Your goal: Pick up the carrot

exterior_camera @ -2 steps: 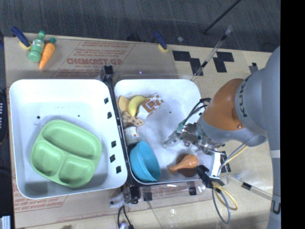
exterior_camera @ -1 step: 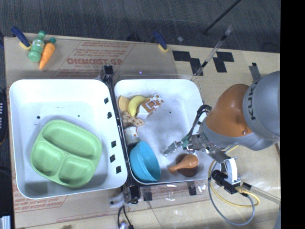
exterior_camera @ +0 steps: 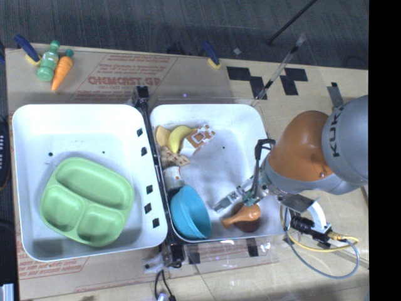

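The orange toy carrot with a green top [exterior_camera: 61,71] lay on the brown cardboard-covered surface [exterior_camera: 188,74], outside both bins, just beyond the far left corner of the left white bin [exterior_camera: 25,168]. A green plastic bottle [exterior_camera: 47,63] touched its side, and its long axis ran from the leafy end down to a tip pointing back toward that bin. The grey arm with its orange band [exterior_camera: 307,155] was bent low over the right white bin [exterior_camera: 238,115], with the end effector [exterior_camera: 241,196] down near that bin's front wall. It hung just above a brown toy drumstick [exterior_camera: 243,215] and beside a blue bowl [exterior_camera: 188,213]. Whether it was spread or closed could not be made out. From there, the carrot lay well apart, diagonally across the left bin and its green divided plate [exterior_camera: 86,199]; reaching it would likely mean lifting out and crossing both bins.
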Robot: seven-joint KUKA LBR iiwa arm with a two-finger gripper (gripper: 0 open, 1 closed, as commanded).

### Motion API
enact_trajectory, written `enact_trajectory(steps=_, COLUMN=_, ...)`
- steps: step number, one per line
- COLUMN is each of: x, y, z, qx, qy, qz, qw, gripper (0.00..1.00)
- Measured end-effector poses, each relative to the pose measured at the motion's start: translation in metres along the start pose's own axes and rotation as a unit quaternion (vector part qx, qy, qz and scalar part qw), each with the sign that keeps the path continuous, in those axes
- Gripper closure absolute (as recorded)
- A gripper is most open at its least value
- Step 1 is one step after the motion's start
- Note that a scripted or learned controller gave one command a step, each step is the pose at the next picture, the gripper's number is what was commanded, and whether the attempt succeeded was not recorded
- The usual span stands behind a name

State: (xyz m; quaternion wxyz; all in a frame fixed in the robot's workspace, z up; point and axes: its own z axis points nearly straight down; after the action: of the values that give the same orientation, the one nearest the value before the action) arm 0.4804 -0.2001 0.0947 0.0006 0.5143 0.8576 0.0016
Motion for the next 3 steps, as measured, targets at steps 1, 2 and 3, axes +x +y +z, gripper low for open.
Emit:
enact_trajectory(steps=1, x=0.0014, y=-0.0024, z=-0.0031, qx=0.002, qy=0.001, qz=-0.034, qw=0.9994, gripper=0.00)
enact_trajectory(steps=2, x=0.0014, y=-0.0014, z=-0.0131, qx=0.003, qy=0.002, qz=-0.039, qw=0.9992, gripper=1.00)
enact_trajectory(steps=3, x=0.0014, y=-0.0015, z=-0.0129, qx=0.003, qy=0.002, qz=-0.039, qw=0.9992, gripper=0.00)
